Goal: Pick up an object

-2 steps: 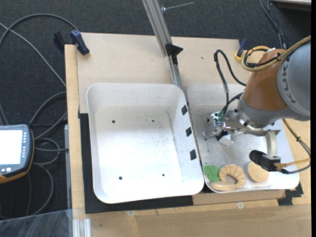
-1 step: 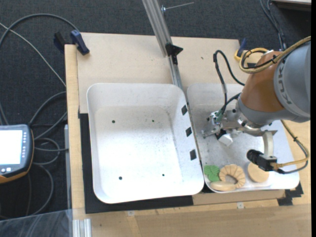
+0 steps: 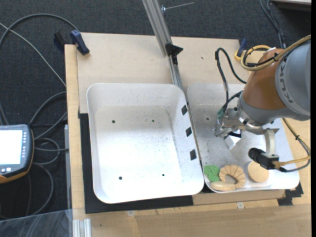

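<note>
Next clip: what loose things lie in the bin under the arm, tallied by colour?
Green: 1, the green piece
Tan: 2, the ridged bread-like piece and the round piece
Total: 3

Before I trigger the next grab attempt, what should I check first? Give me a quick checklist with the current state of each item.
1. Objects available in the right bin: ok. A green piece, a croissant-shaped piece and a round tan piece lie there.
2. Gripper over the right bin: ok.
3. Gripper lined up above an object: not ok. It is over bare bin floor, away from the three pieces.
4. Anything already held: cannot tell.
5. Room around the targets: not ok. All three sit against the bin's near wall, and the green and croissant-shaped pieces are close together.
</note>
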Available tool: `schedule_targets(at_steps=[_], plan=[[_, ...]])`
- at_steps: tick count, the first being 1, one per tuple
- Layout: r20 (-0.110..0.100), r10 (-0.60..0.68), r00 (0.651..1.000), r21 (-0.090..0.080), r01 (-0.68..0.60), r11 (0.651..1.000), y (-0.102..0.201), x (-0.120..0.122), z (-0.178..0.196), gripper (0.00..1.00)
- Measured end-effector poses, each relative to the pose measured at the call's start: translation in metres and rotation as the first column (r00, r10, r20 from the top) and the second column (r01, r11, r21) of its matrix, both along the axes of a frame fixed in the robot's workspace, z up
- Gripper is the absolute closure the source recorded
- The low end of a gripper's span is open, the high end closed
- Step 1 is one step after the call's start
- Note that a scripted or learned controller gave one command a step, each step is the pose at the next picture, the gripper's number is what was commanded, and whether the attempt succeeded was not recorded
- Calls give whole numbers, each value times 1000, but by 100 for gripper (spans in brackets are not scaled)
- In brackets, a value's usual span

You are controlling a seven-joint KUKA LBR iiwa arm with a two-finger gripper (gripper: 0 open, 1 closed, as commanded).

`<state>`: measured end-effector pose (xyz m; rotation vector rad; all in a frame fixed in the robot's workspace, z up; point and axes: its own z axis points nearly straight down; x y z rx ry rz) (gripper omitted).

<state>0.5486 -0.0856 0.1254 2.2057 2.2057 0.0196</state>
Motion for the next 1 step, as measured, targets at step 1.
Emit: schedule_targets(at_steps=[1], plan=[[-18,2,1000,6,-2,1000,3,-5,61,100]])
